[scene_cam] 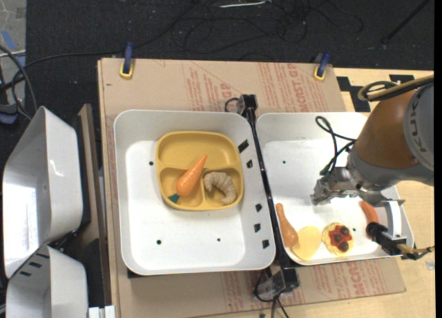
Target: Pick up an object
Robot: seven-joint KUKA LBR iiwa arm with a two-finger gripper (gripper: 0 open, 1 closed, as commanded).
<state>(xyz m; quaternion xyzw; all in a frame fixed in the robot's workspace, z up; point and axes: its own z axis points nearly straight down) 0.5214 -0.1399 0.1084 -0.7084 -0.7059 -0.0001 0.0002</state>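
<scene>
Carrot [191, 175] in yellow tray [170, 149]

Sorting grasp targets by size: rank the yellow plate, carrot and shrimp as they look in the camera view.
1. yellow plate, clearly largest
2. carrot
3. shrimp, only slightly smaller than the carrot; close call

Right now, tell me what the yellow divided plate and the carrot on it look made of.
Yellow divided plate: probably moulded plastic, smooth and matte, uniform colour with rounded raised dividers. Carrot: likely a plastic toy, evenly orange with a slight sheen; rubber is possible.
</scene>
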